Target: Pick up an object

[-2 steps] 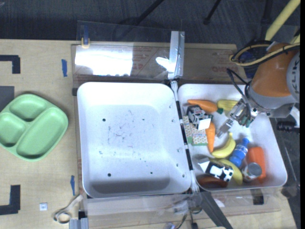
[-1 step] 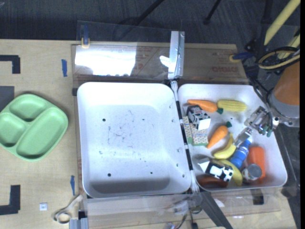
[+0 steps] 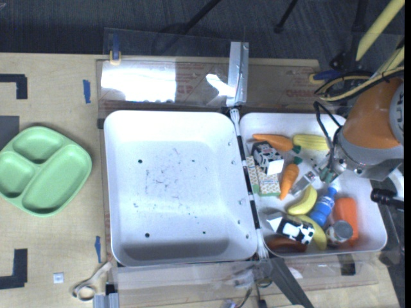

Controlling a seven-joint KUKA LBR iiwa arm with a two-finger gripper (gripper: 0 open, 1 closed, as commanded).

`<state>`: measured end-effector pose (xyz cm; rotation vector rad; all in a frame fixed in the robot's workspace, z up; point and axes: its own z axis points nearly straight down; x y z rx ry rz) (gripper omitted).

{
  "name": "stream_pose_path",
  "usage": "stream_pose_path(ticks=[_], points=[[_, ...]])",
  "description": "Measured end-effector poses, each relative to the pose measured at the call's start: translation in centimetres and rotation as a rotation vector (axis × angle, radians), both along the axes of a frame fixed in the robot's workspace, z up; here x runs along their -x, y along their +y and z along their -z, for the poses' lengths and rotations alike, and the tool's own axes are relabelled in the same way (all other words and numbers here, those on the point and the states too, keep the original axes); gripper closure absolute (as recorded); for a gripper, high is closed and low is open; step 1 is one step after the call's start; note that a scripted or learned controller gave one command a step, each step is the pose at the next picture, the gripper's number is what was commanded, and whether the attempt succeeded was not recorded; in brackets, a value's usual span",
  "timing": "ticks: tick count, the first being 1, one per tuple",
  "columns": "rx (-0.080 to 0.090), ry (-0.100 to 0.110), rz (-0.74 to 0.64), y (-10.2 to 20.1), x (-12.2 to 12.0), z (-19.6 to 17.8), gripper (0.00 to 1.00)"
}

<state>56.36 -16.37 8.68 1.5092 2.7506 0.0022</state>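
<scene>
Reaching into the right bin (image 3: 379,233), the fingers (image 3: 330,171) hang near a yellow banana (image 3: 304,201), which lies curved among toys toward the surface's right edge; whether they are released or clenched cannot be told.

Even, bright overhead light; strong white glare on the clear sheet (image 3: 154,82) behind the left bin (image 3: 115,172). Shadows are soft. The picture is slightly soft and grainy throughout.
</scene>
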Motion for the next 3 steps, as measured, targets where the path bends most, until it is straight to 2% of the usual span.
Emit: stream_pose_path(ticks=[1,2,3], points=[[0.001,0.000,0.001,-1.0,-5.9,-6.7,0.00],[0.000,0.000,-0.188,0.7,-3.2,-0.1,0.00],[0.001,-0.006,-0.188,0.7,-3.4,-1.2,1.00]])
